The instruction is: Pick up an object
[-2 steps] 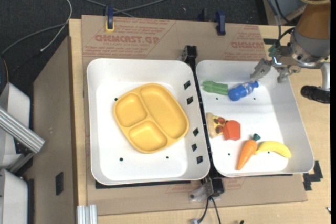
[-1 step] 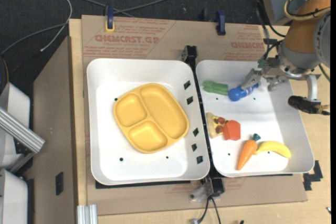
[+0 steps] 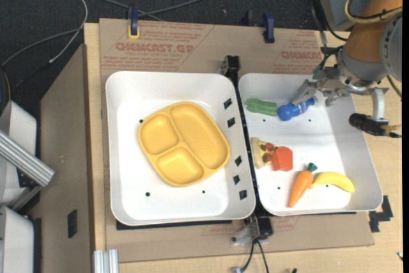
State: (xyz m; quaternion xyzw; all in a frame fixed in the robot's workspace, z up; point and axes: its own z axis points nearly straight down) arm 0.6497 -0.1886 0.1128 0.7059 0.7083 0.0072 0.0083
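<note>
Bench (image 3: 192, 35): brown cardboard sheet.
Blue object (image 3: 291, 110): rounded, right bin (image 3: 358, 156).
Left bin (image 3: 121, 156): yellow divided tray (image 3: 184, 142).
End effector (image 3: 323, 87): grip state unclear.

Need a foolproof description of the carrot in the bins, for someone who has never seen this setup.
Look in the right-hand white bin, at its near edge. The carrot lies there slanted, its green top touching the yellow banana. It is the only orange, tapered piece; the red block just above it is squat and boxy.
</note>
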